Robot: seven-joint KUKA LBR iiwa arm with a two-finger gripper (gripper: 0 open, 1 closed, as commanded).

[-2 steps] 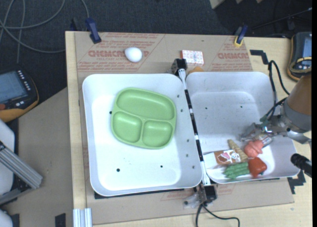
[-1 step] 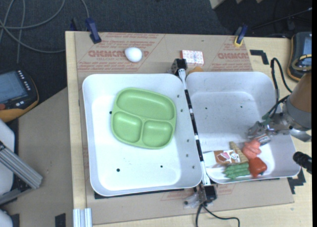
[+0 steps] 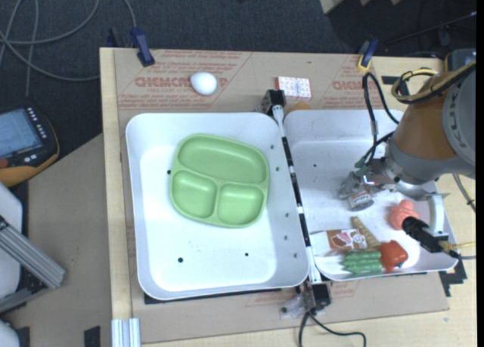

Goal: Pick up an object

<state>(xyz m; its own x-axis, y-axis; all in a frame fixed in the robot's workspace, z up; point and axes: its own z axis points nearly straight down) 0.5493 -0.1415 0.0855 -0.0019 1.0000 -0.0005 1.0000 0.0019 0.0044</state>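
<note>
Your gripper (image 3: 361, 190) low in the right bin (image 3: 325, 141), fingers' state can't be told, small toys near it: pink piece (image 3: 401, 213), red piece (image 3: 393, 255), green pod (image 3: 361, 263), green divided plate (image 3: 220, 180) in left bin (image 3: 151, 187), white egg (image 3: 203, 82) on bench behind.

You see the gripper (image 3: 361, 193) low over the right bin (image 3: 325, 137). Just beyond it toward the arm lies a pink object (image 3: 401, 213); a red-and-green item (image 3: 376, 260) sits nearer the front rim. A green divided plate (image 3: 220, 180) rests in the left bin (image 3: 151, 209).
</note>
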